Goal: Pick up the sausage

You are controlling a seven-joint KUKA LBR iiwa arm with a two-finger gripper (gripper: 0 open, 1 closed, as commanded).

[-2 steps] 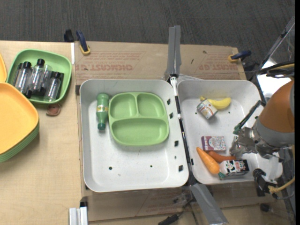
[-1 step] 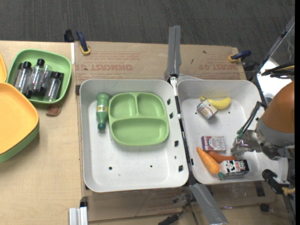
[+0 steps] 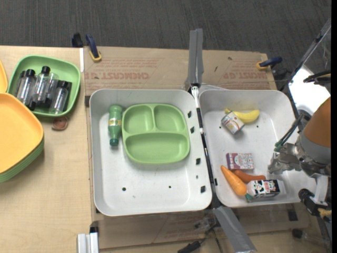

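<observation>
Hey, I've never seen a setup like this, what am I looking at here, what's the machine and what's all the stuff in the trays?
One camera looks down at a slant on a bench with two white bins. The grey and orange shape at the right edge is a robot arm; its gripper hangs over the right bin, and nothing shows between its fingers. That bin holds a banana, a small can, a purple carton, a carrot, a red sausage and a milk carton. The left bin holds a green divided plate and a green bottle. The task is to pick up the sausage.
</observation>
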